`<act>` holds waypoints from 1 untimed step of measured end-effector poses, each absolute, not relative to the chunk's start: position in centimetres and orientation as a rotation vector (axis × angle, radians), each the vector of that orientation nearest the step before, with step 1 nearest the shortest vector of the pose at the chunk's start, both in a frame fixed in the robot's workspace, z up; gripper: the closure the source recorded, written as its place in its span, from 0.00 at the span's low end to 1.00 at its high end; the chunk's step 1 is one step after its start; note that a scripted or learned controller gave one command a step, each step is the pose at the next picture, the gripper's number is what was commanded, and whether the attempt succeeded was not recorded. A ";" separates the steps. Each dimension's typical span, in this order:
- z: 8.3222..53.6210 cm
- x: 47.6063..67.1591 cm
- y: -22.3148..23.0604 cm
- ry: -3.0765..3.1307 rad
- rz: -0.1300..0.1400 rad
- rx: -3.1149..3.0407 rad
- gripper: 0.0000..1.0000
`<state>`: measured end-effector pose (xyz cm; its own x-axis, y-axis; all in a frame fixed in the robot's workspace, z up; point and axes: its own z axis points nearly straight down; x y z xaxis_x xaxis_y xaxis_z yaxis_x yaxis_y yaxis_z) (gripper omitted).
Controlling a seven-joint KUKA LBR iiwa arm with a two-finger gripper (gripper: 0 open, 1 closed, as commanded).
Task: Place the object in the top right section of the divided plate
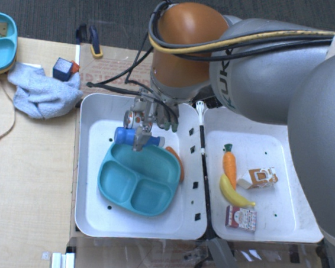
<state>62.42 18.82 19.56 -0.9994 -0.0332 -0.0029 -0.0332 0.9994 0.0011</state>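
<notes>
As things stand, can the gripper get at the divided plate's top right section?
Probably yes. The gripper hangs at the divided plate's upper edge in the left bin, and that section looks open, with nothing lying across it.

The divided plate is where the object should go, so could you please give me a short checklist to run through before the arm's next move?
1. Divided plate lies flat in the left bin: ok.
2. Plate's sections hold nothing that blocks a drop: ok for the sections in view.
3. Gripper is above the plate's far rim: ok.
4. Blue object sits between the fingers: cannot tell; it is beside the gripper tip.
5. Carrot, banana and two small cartons lie in the right bin, off the path: ok.
</notes>
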 end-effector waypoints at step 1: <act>19.6 58.3 16.7 2.966 0.003 -1.034 1.00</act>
